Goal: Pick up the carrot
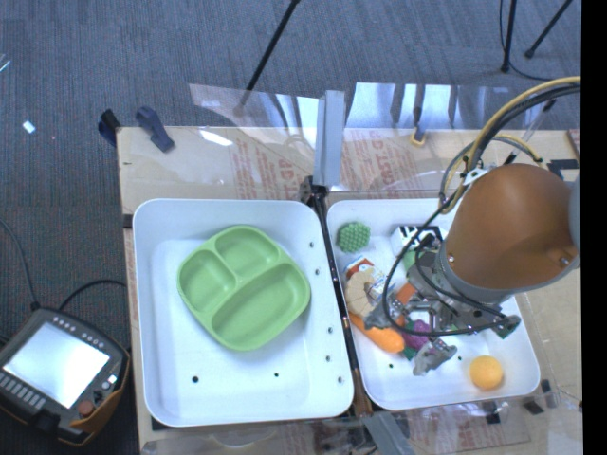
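Note:
The carrot [380, 336] is a short orange piece lying in the right bin [526, 368], near its left wall and towards the front. My gripper [418, 333] hangs low over the pile of toys in the middle of that bin, just right of the carrot and very close to it. The wrist and black cables hide where its tips meet the objects. From this view I cannot see whether the carrot is between them.
Around the carrot in the right bin lie a green bumpy toy [354, 236], a beige item [361, 289], a purple piece [418, 329] and an orange ball [487, 373]. The left bin [171, 387] holds a green divided plate [245, 286]. A teach pendant [59, 372] sits lower left.

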Available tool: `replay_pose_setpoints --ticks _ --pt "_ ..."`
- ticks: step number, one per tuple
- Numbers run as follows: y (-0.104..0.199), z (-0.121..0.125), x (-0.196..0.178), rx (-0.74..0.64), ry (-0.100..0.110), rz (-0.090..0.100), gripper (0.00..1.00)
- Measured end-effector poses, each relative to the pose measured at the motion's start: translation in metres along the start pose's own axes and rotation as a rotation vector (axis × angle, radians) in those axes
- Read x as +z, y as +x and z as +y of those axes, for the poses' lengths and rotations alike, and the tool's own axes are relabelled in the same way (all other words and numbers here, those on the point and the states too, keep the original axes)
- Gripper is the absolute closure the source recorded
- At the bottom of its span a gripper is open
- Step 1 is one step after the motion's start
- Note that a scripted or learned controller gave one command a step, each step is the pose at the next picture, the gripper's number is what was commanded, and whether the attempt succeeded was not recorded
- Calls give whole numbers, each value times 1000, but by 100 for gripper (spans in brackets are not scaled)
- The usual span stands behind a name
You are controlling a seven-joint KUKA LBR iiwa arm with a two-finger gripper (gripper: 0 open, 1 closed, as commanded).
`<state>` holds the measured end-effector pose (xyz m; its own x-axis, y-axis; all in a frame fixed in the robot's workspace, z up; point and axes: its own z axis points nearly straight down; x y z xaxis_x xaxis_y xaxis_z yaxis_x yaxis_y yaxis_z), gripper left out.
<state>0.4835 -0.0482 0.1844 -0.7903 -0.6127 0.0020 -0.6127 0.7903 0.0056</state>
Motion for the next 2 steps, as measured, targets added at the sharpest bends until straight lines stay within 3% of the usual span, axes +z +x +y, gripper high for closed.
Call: replay_pose_setpoints --ticks 1,2 --pt "-33 36 1 -112 -2 2 0" --pt "-19 11 30 -176 1 -16 0"
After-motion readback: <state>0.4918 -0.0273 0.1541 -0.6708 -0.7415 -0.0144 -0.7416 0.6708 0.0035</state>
